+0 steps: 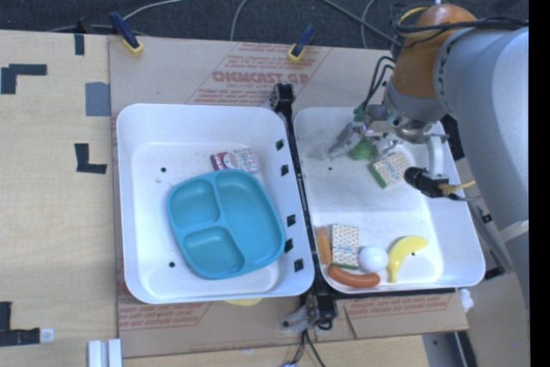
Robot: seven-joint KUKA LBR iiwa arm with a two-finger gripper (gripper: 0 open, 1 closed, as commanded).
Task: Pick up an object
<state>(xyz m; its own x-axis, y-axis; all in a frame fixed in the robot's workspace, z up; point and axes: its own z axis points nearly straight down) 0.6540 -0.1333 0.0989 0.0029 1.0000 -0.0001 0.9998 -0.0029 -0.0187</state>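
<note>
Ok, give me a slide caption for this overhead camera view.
Arm's end effector works the right bin; a blue plate fills the left bin.

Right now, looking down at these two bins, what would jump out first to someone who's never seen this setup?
The blue divided plate lying in the left bin draws the eye first, with a small red-and-white packet just beyond it. Next comes the grey and orange arm reaching from the right over the right bin, above a green-edged packet. Along that bin's near edge sit a banana, a white ball and a hot dog.
</note>
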